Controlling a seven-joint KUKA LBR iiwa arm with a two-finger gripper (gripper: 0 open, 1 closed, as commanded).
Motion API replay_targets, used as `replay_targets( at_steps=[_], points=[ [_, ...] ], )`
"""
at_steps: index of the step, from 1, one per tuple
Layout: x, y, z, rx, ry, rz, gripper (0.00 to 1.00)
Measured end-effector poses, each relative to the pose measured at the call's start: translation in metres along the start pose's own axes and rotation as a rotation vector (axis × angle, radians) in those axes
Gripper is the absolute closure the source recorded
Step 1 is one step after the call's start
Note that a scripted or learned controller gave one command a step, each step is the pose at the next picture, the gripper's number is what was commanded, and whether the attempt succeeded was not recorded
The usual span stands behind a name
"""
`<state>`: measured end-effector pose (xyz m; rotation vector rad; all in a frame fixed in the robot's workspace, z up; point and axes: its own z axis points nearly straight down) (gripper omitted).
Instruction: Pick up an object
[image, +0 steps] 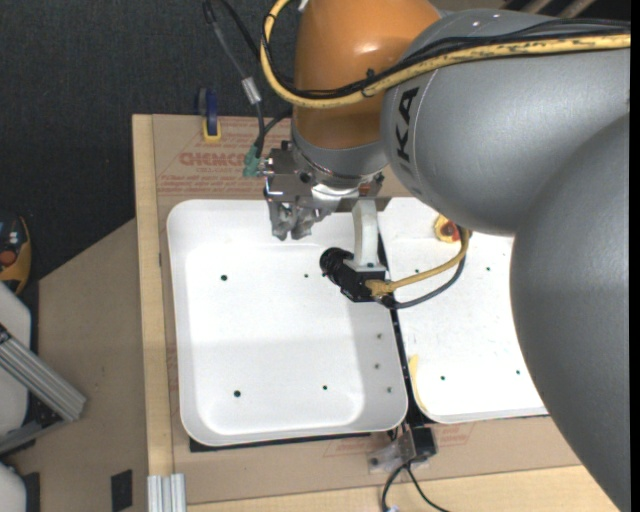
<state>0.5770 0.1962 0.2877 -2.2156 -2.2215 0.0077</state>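
Reaching in from the right, a large grey arm (500, 150) with a glossy orange band (340, 50) above the wrist hangs over two shallow white bins. Its metal gripper (290, 222) sits low over the far rim of the left bin (270, 410), near the middle of that edge. From this angle it cannot be told whether the gripper is open or closed, and nothing is seen held in it.

The one loose object in sight is a small orange and yellow thing (447, 232) in the far part of the right bin (480, 385). It lies well to the right of the gripper, apart from it, and peeks out from under the arm's edge. Most of it is hidden, so its shape, long axis and heading cannot be told.

Both bins are smooth white plastic with rounded corners, and the left bin's floor carries a few tiny dark dots. A black fitting (345, 275) with a yellow cable (430, 280) hangs from the wrist over the seam between the bins. The bins rest on a tan board (160, 300) with red print, and a blue clamp (210, 110) stands at its far edge.
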Motion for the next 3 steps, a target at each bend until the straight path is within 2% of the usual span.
replay_targets(
  at_steps=[1,2,3],
  points=[
    [0.030,0.050,0.067,-0.006,0.001,0.000,1.00],
    [0.028,0.002,0.096,0.002,-0.001,0.003,1.00],
    [-0.025,0.062,-0.088,-0.030,0.003,0.008,1.00]
  ],
)
